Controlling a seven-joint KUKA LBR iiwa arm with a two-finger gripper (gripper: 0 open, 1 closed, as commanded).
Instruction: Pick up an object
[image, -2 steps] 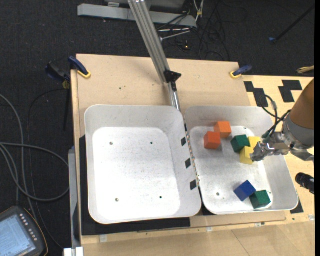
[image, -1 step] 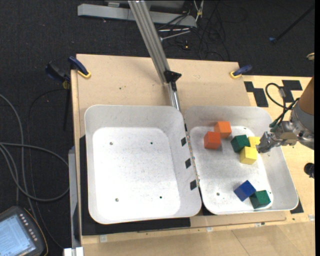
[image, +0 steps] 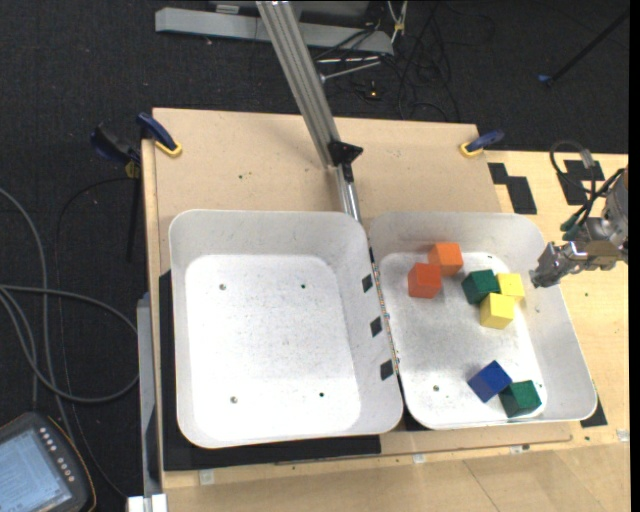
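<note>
Seemingly rigid, light and square-faced, the yellow block (image: 497, 311) in the right bin (image: 560, 330) near the claw (image: 550, 268), whose state I cannot tell, suits gripping across opposite flat sides.

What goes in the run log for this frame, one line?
gripper: at right bin's right rim, holding nothing | right bin: two orange, two yellow, two green, one blue block | pick: not yet done

At about three o'clock, the robot's tool (image: 553, 268) is a small dull-grey metal block, silvery on top, with dark cables looping above it toward a pale grey wrist.
</note>
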